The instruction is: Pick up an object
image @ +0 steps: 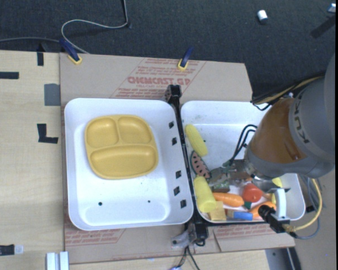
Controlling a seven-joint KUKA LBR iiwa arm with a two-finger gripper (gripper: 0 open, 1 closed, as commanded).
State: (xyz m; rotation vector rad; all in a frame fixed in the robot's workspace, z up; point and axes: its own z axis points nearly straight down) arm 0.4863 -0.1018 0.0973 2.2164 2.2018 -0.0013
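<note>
White plastic forms both bins. The left bin (79,167) carries a yellow divided plate (121,146) toward its far edge. The right bin (214,114) holds a heap of toy food (222,198) along its near edge, with a yellow corn piece (195,140) by its left wall. The gripper (232,175) sits low over the heap; whether it is spread or pinching cannot be told.

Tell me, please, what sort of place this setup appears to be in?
Probably a robotics lab test bench: a grey arm reaches over two white bins on cardboard, one holding toy food, the other a yellow tray; cables trail nearby.
</note>
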